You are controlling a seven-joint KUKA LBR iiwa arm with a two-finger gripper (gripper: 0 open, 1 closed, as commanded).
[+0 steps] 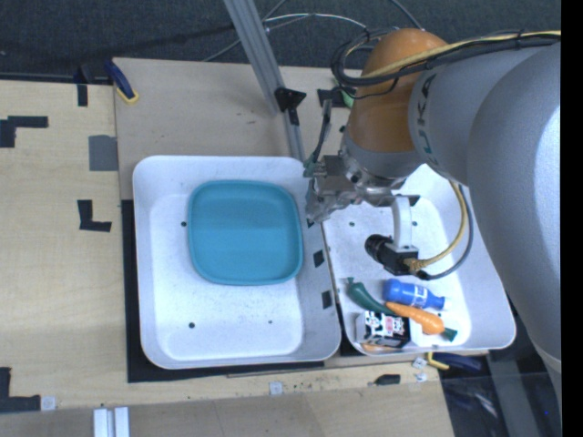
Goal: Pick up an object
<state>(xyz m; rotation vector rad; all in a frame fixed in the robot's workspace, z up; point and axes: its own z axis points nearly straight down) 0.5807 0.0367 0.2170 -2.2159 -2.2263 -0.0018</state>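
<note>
Even, fairly bright overhead light. Both white bins (164, 244) look slightly washed out. The grey arm (510, 153), close to the camera, is soft and blurred. Shadows are faint. The whole picture is somewhat grainy.

A square teal plate (244, 231) lies flat in the left white bin (164, 335). The bin sits on a wooden bench (55, 271) marked with black tape pieces (91, 217).

Teal plate (244, 232), orange carrot (415, 317), perhaps blue bottle (412, 293).
</note>
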